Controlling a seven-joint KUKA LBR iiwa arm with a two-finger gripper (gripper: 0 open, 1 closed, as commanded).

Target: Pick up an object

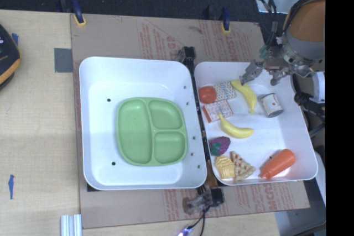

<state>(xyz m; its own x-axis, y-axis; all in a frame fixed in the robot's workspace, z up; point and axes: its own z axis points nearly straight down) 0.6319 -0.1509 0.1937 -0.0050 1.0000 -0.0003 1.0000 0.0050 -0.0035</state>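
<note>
My gripper [263, 71] hangs over the far edge of the right bin [301, 171], close to its upper right corner. My two fingers [250, 73] are spread apart, and between them I see only the white floor of the bin — I hold nothing. One finger points to the left, toward the bananas; the other finger, on the right side, is near my wrist and less clear, so I judge its position only roughly.

In the right bin there are many small things. A yellow banana [246, 94] lies just below my left finger, slanted, not touching it as far as I can see. A second banana [236, 129] lies lower, near the middle of the bin. To the right of the first banana is a small grey can [271, 105], lying on its side. At the left wall of the bin I see a red tomato [207, 94], and beside it some flat printed cards [220, 101]. Lower down there is a purple fruit [219, 145], then a yellow corn piece [223, 166] touching a waffle slice [241, 163]. An orange carrot [277, 163] lies in the near right corner, tilted.

The left bin [97, 119] holds a green tray [151, 131] with three sections — it sits flat in the middle. Both bins stand on a brown cardboard sheet [138, 36] on the wooden bench [33, 135].
</note>
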